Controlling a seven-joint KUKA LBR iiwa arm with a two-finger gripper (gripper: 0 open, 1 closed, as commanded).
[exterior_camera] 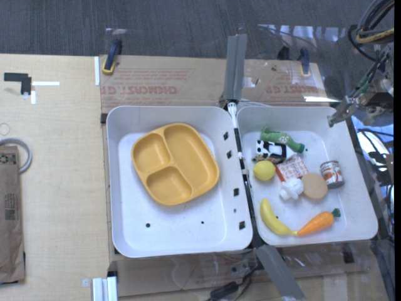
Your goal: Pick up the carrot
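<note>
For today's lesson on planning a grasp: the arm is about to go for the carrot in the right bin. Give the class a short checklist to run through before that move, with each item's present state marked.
1. Carrot in plain sight, near the front of the right bin: ok.
2. Nothing lies on top of the carrot: ok.
3. Room around the carrot: not ok; the banana has its tip touching or almost touching the carrot's narrow end.
4. Carrot lies flat, slanted, leafy end toward the right wall: ok.
5. End effector stands above the bin's far right corner, away from the carrot: ok.
6. End effector open for the grasp: cannot tell.
</note>
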